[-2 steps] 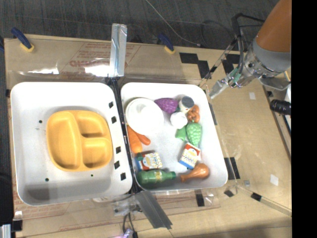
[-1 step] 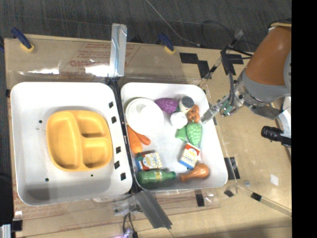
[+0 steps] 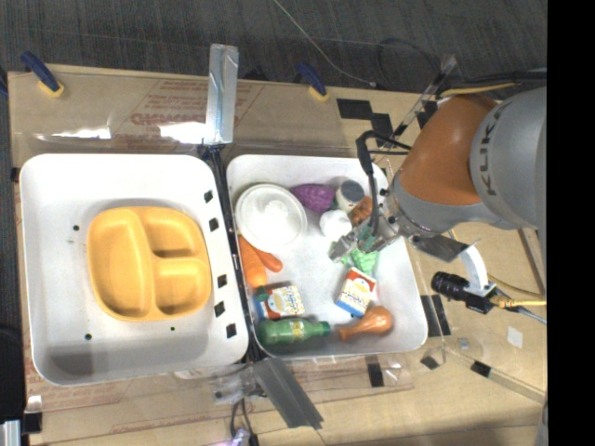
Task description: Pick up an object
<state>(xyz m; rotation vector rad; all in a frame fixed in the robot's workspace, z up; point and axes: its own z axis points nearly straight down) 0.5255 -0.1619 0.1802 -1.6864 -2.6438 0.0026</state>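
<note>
gripper (image 3: 358,242) just above small carton (image 3: 356,292), right bin (image 3: 409,291)

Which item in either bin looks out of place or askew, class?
The green bottle lies on its side along the right bin's near wall, and the carrot leans on its left wall. The yellow divided tray sits flat.

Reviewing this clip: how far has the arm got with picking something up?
Done: the arm has reached into the right bin, with the gripper low over its right side, just above a small carton. In hand: nothing visibly between the fingers; whether they are open or shut is unclear. Left: grasp and lift. The green bottle, carrot, white bowl and purple item all lie in the bin.
</note>
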